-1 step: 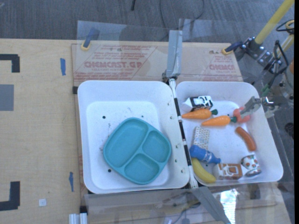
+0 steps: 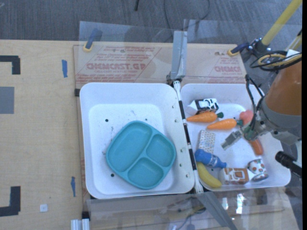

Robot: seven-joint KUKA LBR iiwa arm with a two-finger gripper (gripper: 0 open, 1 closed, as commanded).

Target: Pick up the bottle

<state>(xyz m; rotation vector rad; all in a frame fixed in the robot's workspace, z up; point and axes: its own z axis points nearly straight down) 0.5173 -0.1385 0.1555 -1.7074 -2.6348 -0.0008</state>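
I see a teal divided plate point(image 2: 140, 154) in the white left bin point(image 2: 91, 128). In the white right bin point(image 2: 283, 178) I see two orange carrots point(image 2: 204, 117), a blue bottle point(image 2: 207, 158), a yellow banana point(image 2: 209, 177) and a black-and-white toy car point(image 2: 205, 104).

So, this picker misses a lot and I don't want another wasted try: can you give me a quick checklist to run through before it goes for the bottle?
1. Target in sight: the small blue plastic bottle lies on its side in the right white bin, near the divider. Ok.
2. Gripper over the target: it sits up and to the right of the bottle, not above it. Not ok.
3. Gripper free of load: cannot tell.
4. Room around the bottle: the yellow banana lies right beside it, and a white mesh piece just above. Not ok.
5. Path across: the two orange carrots lie above the route. Ok.
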